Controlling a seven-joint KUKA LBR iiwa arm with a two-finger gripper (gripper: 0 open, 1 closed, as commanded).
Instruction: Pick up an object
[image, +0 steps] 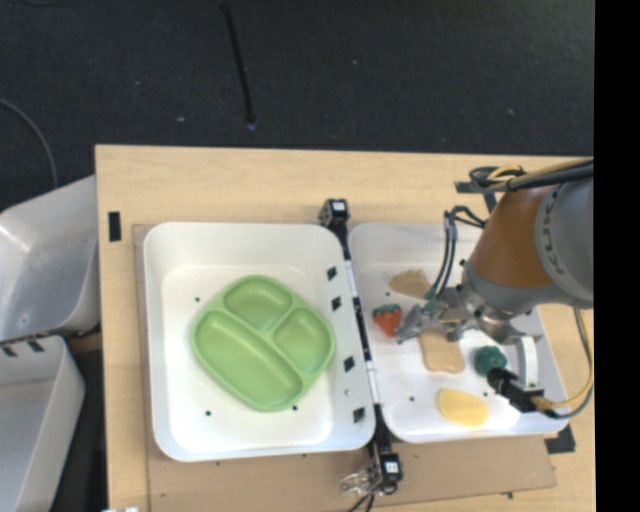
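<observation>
Bench, light wood, bearing 2 shallow white bins side by side, their inner walls meeting along a clipped seam at centre frame. Lower right of frame, right bin: 1 yellow rounded piece lying close to the bin's lower wall, with bare white floor to its left as far as the seam. Just above it, 1 dark green object near the right wall, beside a black fitting with cable. Centre of the right bin: 1 tan flat piece, just below the gripper; the gripper's metal fingers point left, toward 1 red strawberry-like item that lies close to the seam wall, but whether the fingers stand wide or narrow cannot be told, and nothing is seen between them. Above that, 1 second tan piece, partly under the arm's cables; the upper left corner of the right bin beyond it is open floor. Arm, grey with orange band, covers the bin's upper right. Left bin, left centre of frame: 1 green divided plate, 3 compartments, set toward the seam side, with a broad white margin along the left and upper walls.
</observation>
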